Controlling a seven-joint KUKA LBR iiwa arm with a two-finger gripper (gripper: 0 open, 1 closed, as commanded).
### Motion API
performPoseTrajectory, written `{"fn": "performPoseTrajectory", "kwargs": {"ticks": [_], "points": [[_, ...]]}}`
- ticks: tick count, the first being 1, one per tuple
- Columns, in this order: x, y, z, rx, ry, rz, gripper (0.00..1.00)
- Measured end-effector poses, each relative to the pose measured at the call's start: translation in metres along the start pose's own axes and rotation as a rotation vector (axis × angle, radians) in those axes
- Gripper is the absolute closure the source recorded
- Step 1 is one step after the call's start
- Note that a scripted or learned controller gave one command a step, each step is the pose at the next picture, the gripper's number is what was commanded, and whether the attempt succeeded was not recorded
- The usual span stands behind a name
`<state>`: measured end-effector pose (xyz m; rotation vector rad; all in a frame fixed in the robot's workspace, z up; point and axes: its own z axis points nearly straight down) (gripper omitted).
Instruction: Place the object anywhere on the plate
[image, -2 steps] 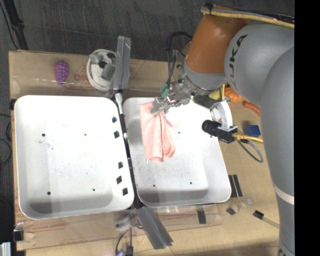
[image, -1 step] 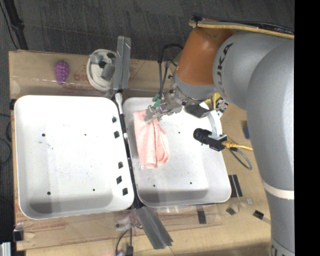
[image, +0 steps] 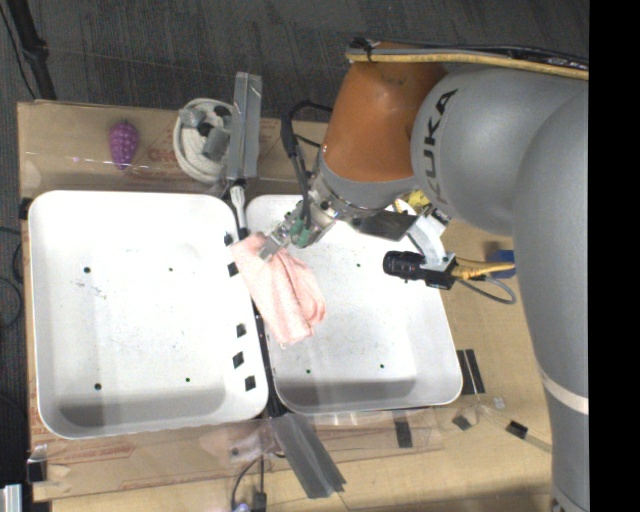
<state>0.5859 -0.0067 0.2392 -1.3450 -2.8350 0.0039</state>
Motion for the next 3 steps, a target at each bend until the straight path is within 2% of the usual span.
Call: {"fn": "performPoseTrajectory", "kwargs": {"ticks": [1, 2, 3], "points": [[0.047, 0.029, 0.005, 0.000, -0.001, -0.404, 1.00], [0.095, 0.044, 0.007, 0.000, 0.000, -0.808, 1.00], [0.095, 0.044, 0.007, 0.000, -0.001, -0.808, 0.00]]}}
